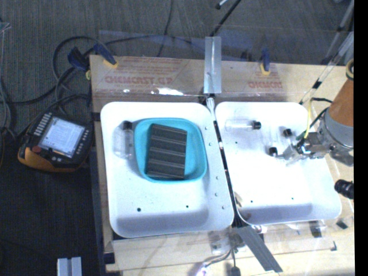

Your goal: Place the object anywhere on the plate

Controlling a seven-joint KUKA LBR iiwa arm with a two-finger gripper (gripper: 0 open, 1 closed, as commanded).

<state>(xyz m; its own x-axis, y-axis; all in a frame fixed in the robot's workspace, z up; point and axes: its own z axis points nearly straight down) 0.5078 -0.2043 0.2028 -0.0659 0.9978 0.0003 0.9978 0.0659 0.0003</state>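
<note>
Dark ribbed block on blue plate, left bin; gripper in right bin.

Block: lying flat, centred on plate, clear of rim; long axis from bin's far edge toward its near edge, tilted slightly; ribs crossing that axis. Placement judged already met. Clear cylinder just beside plate's left rim. Gripper: low near right bin's right edge, nothing visible between fingers; apart or together impossible to tell. Advice: lift straight up, stay clear of centre divider, leave block undisturbed.
</note>
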